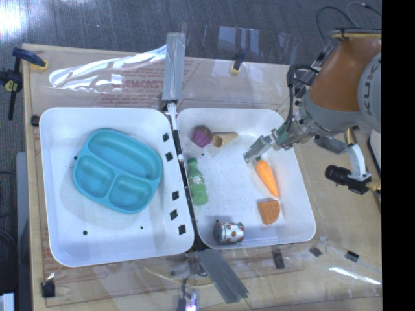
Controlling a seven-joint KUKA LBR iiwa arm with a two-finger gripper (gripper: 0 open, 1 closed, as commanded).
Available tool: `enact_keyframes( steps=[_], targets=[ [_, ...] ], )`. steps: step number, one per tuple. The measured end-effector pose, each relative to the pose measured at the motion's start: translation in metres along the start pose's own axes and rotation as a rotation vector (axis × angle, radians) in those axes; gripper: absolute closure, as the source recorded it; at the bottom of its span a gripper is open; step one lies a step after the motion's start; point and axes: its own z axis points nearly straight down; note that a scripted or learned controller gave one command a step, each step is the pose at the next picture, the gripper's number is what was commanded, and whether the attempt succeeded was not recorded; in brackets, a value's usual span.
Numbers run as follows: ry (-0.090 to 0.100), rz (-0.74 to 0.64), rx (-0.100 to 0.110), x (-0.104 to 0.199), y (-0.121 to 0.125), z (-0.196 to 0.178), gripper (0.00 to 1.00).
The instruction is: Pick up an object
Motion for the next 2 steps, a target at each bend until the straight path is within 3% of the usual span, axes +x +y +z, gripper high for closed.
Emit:
enact_keyframes(
  steps=[1,2],
  targets=[
    [0.001,0.081,0.003,0.002,0.001,0.139,0.00],
    [0.001,0.062,0.001,0.000,-0.002,0.036,0.00]
  ],
)
